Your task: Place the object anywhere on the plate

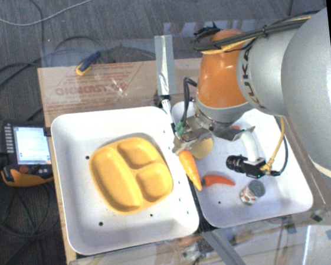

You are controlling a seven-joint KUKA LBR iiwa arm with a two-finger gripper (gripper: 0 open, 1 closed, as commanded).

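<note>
A yellow plate (131, 173) with three compartments lies in the left white bin (81, 227). An orange carrot (190, 168) lies lengthwise along the left edge of the right bin (280, 202), by the rim between the two bins. My gripper (182, 136) hangs just above the carrot's upper end, right of the plate. Whether it touches the carrot is unclear from this angle. The arm's orange band and grey body cover the upper part of the right bin.
In the right bin a red-orange pepper (219, 180) lies right of the carrot, a small grey can (252, 193) sits below it, and a pale round object (202, 148) shows under the wrist. A handheld screen (27, 147) sits left of the bench.
</note>
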